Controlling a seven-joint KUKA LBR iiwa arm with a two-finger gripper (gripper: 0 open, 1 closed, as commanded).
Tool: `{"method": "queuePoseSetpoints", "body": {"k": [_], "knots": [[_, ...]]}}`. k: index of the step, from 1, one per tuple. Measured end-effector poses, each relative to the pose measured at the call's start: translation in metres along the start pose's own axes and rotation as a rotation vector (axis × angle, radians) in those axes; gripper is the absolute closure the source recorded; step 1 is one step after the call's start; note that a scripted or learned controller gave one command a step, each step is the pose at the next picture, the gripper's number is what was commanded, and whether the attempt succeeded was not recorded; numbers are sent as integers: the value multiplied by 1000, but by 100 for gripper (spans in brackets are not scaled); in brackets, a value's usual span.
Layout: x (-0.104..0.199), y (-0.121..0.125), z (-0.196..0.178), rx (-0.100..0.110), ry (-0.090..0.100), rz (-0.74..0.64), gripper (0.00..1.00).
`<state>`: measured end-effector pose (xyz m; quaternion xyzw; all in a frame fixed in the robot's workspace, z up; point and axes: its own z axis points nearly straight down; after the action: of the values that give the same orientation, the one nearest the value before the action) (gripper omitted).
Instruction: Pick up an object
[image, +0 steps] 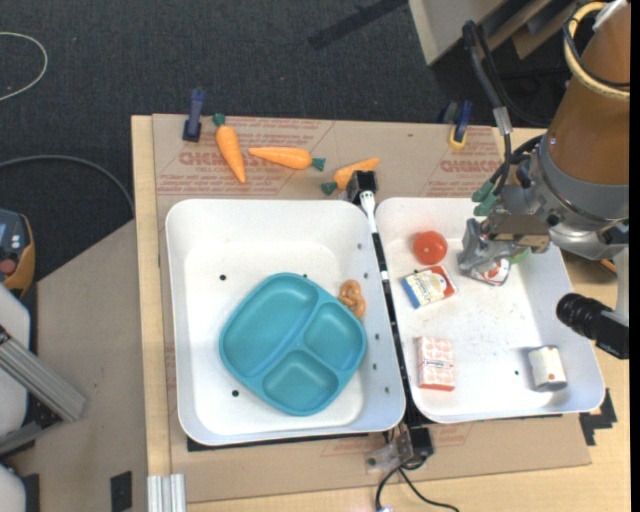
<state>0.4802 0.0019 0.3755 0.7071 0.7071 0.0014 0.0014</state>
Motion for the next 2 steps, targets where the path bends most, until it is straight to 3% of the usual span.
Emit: {"method": "queuePoseSetpoints", "body": {"k": [1,2], "knots": [[26,0,-169,-18,3,-3,100],[41,26,33,21,-2,1,100]]}}
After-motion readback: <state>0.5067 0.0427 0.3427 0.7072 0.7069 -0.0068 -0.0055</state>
